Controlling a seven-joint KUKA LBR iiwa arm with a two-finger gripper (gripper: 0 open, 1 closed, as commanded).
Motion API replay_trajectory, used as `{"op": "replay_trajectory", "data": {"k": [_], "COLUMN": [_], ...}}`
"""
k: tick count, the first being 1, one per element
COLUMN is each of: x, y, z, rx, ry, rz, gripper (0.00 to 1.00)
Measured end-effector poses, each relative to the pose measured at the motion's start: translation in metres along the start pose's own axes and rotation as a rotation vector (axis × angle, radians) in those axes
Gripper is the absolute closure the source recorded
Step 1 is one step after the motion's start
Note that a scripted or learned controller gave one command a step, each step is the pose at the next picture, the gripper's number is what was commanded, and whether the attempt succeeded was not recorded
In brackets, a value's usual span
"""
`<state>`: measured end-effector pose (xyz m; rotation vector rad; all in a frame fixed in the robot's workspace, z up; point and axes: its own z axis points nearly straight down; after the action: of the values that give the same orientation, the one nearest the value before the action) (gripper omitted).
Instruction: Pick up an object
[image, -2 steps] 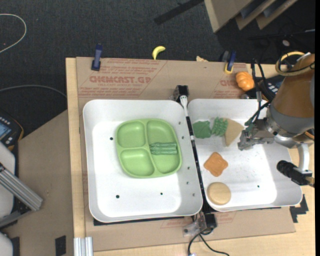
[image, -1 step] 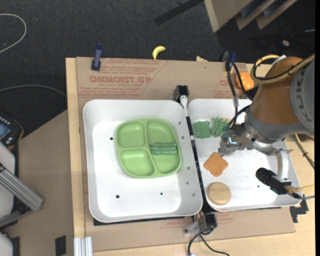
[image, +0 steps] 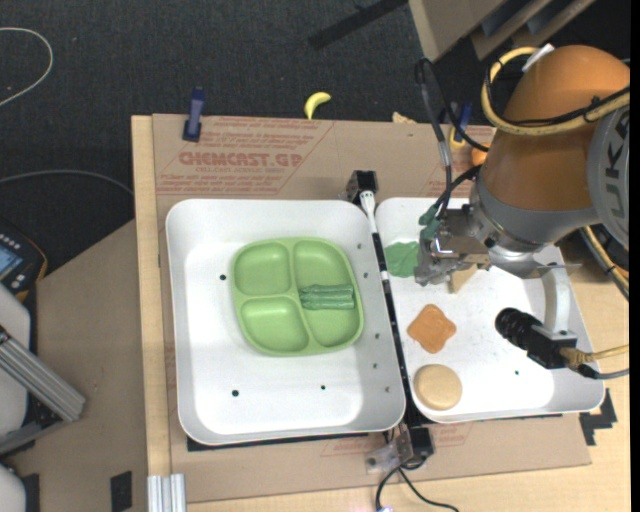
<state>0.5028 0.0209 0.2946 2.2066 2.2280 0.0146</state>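
Observation:
My gripper (image: 440, 266) hangs over the upper left part of the right bin (image: 495, 395), under the grey and orange wrist. A flat green piece (image: 402, 258) lies just to its left, partly hidden by the gripper body. Below the gripper an orange toast-like piece (image: 432, 328) rests on the bin floor. A round tan piece (image: 438, 387) sits nearer the front edge. I see nothing between the gripper's tips.
The left bin (image: 200, 385) holds a green divided plate (image: 270, 300) with a ridged green piece (image: 327, 297) in its right compartment. Both bins stand on a cardboard sheet (image: 250, 160). A blue clip (image: 193, 115) and a small yellow thing (image: 317, 102) lie at its far edge.

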Motion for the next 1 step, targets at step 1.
{"op": "replay_trajectory", "data": {"k": [1], "x": [0.0650], "y": [-0.0223], "z": [-0.0780], "rx": [0.003], "ry": [0.000], "rz": [0.003], "gripper": [1.00]}}
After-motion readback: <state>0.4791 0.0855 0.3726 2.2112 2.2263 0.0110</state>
